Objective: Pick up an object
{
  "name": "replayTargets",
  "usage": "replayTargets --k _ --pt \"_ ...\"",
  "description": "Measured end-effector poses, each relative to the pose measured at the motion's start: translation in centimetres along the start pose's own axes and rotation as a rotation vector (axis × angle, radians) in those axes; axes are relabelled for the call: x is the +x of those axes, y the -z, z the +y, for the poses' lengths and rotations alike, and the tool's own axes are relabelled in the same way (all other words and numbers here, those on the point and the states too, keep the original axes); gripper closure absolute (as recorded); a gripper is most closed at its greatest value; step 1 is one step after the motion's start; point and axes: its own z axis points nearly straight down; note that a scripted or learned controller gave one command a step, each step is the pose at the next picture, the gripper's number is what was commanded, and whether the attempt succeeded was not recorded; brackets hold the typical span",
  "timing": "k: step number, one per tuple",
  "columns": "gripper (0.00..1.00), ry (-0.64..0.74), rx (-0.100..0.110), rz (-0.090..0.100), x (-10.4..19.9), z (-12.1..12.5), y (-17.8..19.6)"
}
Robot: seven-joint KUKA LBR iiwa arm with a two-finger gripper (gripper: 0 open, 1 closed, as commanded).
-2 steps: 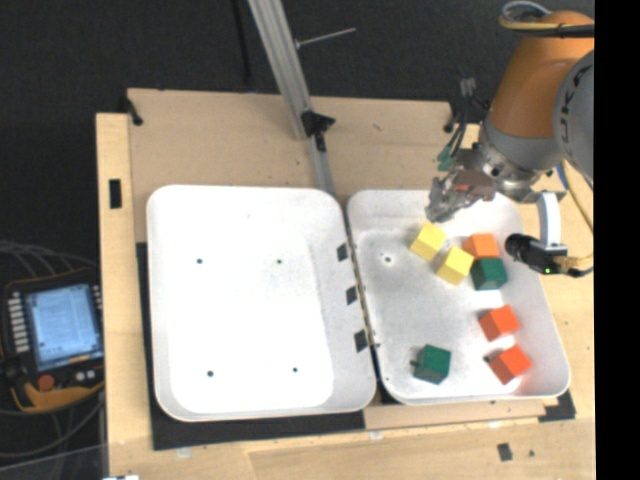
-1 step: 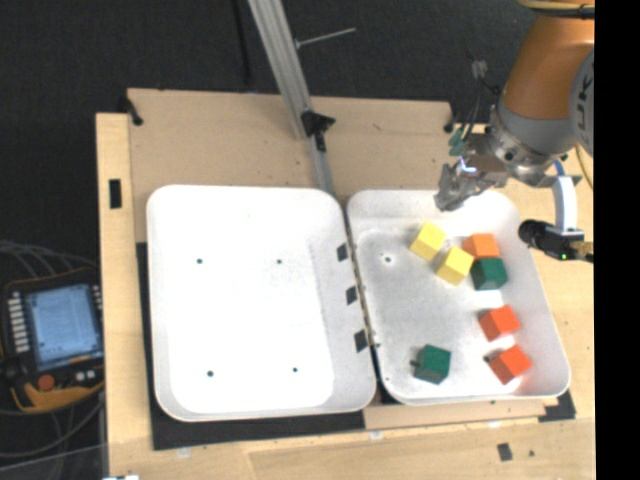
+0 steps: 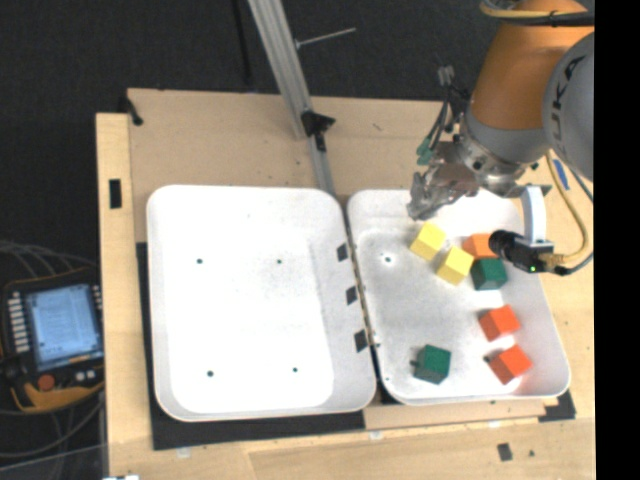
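Gripper, finger state indiscernible, above yellow block at right bin's upper centre; block seemingly light, rigid; grasp opposite flat faces.

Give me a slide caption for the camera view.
Arm's hand hovers above yellow blocks in the right bin among orange and green blocks.

A handheld pendant with a lit blue screen lies at nine o'clock, off the bench's left edge, cables looping just above it. A grey metal pole slants from twelve o'clock down toward the centre. Black carpet covers the floor from nine through twelve.
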Motion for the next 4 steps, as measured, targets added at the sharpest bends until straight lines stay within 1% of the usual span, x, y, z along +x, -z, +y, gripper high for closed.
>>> replayTargets --k 2,3,4 --pt "1.00 0.000 0.002 0.000 8.2 -2.5 -2.6" --pt "1.00 0.000 0.002 0.001 12.2 -5.3 -2.5" --pt "1.00 0.000 0.003 0.000 16.5 -7.0 -4.5"
